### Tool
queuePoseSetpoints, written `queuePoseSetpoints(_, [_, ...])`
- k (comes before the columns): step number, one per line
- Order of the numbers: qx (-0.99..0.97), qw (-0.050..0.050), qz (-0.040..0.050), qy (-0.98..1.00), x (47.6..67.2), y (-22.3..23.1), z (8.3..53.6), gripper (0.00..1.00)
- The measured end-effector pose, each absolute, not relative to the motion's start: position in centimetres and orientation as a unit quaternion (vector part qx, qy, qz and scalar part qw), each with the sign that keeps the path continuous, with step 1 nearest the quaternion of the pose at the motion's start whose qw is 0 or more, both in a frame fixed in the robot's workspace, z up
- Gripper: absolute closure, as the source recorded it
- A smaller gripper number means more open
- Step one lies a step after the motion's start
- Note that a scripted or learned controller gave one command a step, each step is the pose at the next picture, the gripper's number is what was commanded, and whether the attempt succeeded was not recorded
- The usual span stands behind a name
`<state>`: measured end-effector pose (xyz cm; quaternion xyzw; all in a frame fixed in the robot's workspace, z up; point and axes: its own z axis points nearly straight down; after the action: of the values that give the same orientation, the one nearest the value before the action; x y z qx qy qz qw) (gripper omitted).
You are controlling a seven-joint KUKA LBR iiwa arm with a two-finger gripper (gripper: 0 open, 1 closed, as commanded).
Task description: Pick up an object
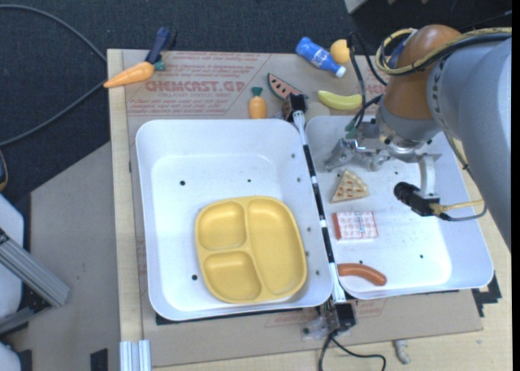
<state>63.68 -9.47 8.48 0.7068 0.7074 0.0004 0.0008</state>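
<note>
Table (203, 85): it carries both bins. Toy food also lies loose on it beyond the far rim of the right bin (422, 264), our landmark throughout.
Arm (479, 93): it reaches over the right bin's far right corner, wrist bent down into the bin.
Left bin (162, 150): it touches the right bin's left wall and holds a yellow divided plate (250, 248).
Gripper (361, 154): it sits low in the far left part of the right bin, close to the floor. We cannot tell how wide it is set, and we see nothing in its hold.
Banana (340, 101): it lies on the table just past the right bin's far rim, outside it.
Sausage (361, 273): it lies flat at the right bin's near left corner, well apart from the gripper.
Checkered square (355, 226): it lies flat on the right bin's floor by the left wall, between the sausage and the pizza slice.
Pizza slice (349, 187): it lies flat on the right bin's floor, just on the near side of the gripper. We judge this the likeliest target.
Done so far: in our judgement, only the approach, with the gripper down among the things.
Left to do: closing on one thing and lifting it clear, since every object we see rests on a surface.
</note>
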Motion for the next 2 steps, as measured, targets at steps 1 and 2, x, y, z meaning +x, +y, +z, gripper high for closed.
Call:
queuePoseSetpoints(1, [0.707, -0.001, -0.0004, 0.707, 58.6, -10.0, 8.4, 0.0])
queuePoseSetpoints(2, [0.707, 0.001, 0.0003, 0.707, 61.9, -9.7, 8.5, 0.0])
